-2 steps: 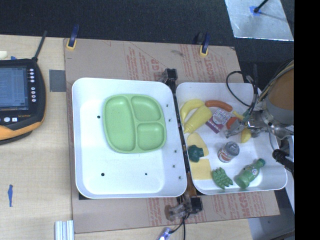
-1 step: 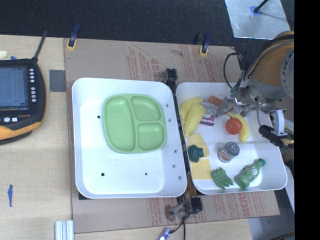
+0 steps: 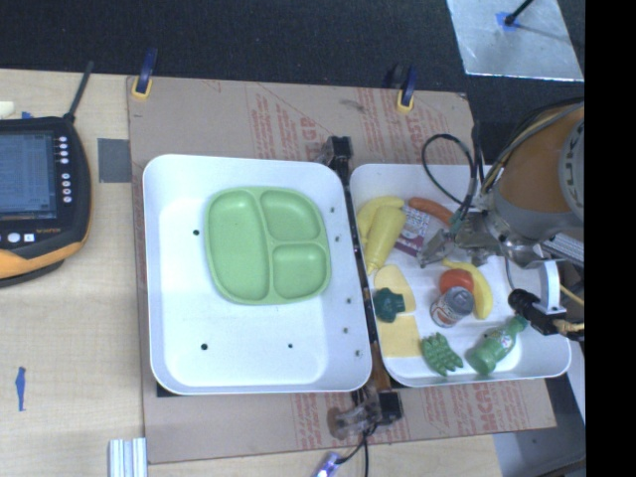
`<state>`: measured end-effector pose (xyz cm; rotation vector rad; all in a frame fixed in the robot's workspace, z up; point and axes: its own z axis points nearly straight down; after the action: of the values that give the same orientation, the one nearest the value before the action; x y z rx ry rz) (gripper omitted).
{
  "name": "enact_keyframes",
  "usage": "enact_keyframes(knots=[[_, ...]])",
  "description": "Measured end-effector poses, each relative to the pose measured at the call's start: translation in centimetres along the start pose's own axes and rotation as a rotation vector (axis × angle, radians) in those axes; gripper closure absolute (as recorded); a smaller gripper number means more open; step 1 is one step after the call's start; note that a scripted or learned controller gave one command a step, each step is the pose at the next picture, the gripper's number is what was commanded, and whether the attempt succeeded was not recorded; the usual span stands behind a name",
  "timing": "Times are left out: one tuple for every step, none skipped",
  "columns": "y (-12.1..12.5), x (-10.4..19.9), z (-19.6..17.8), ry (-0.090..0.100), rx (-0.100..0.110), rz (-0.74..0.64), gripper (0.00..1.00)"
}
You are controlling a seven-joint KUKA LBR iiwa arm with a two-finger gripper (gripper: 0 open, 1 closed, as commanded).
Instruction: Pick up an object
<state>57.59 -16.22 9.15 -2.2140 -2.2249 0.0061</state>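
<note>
The right bin (image 3: 556,371) holds several toy foods. A yellow squash-like piece (image 3: 381,229) lies at its left, with an orange-red carrot (image 3: 429,208) and a dark wrapped packet (image 3: 413,233) beside it. A banana (image 3: 480,288) and a small can with a red top (image 3: 453,304) sit in the middle. A dark green piece (image 3: 388,304) rests on a yellow slab (image 3: 397,331). A green leafy toy (image 3: 438,354) and a green bottle (image 3: 494,349) lie at the front. My gripper (image 3: 449,247) hangs low over the bin, just above the banana and right of the packet.
The left bin (image 3: 169,346) holds a green divided plate (image 3: 266,243). A handheld pendant with a screen (image 3: 35,192) lies at the bench's far left. Black cables (image 3: 447,157) loop over the right bin's back edge. The arm's body (image 3: 542,182) covers that bin's right rear corner.
</note>
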Motion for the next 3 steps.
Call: enact_keyframes(knots=[[-4.5, 2.6, 0.0, 0.0, 0.0, 0.0, 0.0], [-4.5, 2.5, -1.0, -0.002, 0.0, -0.004, 1.0], [1.2, 11.0, -10.1, 0.002, -0.004, 0.0, 1.0]])
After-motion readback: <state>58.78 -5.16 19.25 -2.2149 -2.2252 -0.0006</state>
